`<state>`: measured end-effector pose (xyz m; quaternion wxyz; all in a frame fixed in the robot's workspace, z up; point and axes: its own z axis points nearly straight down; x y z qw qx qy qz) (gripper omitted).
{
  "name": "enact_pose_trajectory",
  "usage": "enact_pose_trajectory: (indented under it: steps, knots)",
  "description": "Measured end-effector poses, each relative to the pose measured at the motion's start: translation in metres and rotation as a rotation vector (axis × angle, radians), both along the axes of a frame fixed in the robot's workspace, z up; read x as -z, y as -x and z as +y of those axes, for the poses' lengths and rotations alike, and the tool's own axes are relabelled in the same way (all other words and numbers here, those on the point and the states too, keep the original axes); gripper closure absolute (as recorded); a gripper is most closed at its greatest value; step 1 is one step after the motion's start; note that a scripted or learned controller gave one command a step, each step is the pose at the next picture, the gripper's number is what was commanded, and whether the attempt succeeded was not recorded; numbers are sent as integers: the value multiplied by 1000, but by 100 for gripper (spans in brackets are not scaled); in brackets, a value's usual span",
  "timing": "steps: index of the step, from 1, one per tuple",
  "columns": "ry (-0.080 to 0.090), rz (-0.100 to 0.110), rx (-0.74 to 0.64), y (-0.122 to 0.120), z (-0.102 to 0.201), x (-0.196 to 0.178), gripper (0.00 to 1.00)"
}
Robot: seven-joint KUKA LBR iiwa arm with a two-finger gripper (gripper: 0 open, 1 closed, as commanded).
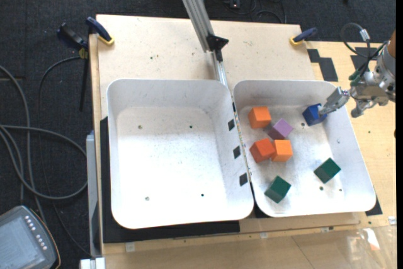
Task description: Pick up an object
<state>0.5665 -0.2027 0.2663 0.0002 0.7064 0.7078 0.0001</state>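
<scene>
My gripper hangs over the right bin's far right side, open, with nothing between its fingers. A small blue cube lies in that bin right at the tip of the left finger, on its outer side. Other cubes lie in the same bin. An orange cube and a purple one are near the middle. A red-orange cube touches another orange cube. Two dark green cubes sit toward the front.
The left bin stands beside the right one, sharing a middle wall. A slanted metal rail runs from the back down to the bins' junction. Clamps hold the board's back corners.
</scene>
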Motion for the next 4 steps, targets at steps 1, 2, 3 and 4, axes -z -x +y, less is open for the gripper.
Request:
enact_pose_trajectory:
  steps: [1,2,3,4]
  knots:
    - [0,0,0,0,0,0,0]
    - [-1,6,3,8,-1,61,0]
    - [-1,6,2,18,2,113,0]
    - [-1,6,2,19,3,167,0]
